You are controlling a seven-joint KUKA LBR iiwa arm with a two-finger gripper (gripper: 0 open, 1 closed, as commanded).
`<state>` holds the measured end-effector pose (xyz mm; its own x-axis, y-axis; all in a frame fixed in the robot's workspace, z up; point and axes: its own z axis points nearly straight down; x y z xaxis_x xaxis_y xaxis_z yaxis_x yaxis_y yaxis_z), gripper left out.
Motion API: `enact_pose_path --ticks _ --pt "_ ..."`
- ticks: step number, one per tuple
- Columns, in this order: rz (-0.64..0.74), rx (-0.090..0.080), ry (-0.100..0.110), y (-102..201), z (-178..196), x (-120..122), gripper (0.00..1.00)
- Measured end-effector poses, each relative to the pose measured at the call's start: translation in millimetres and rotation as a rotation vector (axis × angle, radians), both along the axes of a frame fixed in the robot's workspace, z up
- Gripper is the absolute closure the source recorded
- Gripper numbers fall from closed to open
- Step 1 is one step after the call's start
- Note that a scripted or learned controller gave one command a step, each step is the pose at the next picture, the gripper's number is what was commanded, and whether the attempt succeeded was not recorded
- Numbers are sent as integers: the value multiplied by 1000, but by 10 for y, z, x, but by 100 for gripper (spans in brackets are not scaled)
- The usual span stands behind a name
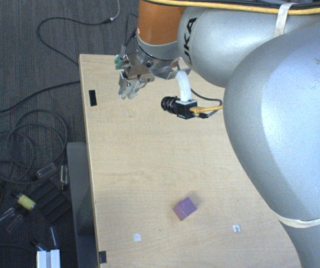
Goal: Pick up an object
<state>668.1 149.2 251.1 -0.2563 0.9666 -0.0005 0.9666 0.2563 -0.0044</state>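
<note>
A small purple block [185, 208] lies alone on the pale wooden surface [148, 161], toward its near end. My gripper [128, 91] hangs below the orange wrist band at the far left corner of the surface, pointing down. It is well away from the block, which lies far toward the near side and a little right of it. I see nothing held at the gripper's tip.
A black cylindrical fitting with a yellow cable [179, 106] juts out just right of the gripper. A small black tag [92, 97] sits by the left edge. Cables and clutter [25, 166] cover the floor to the left. The grey arm covers the right side.
</note>
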Motion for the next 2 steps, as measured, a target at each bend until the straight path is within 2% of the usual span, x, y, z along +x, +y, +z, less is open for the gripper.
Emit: enact_pose_path --ticks 1,2 --pt "207 0 0 615 -231 -5 100" --pt "781 3 -1 257 31 -56 100"
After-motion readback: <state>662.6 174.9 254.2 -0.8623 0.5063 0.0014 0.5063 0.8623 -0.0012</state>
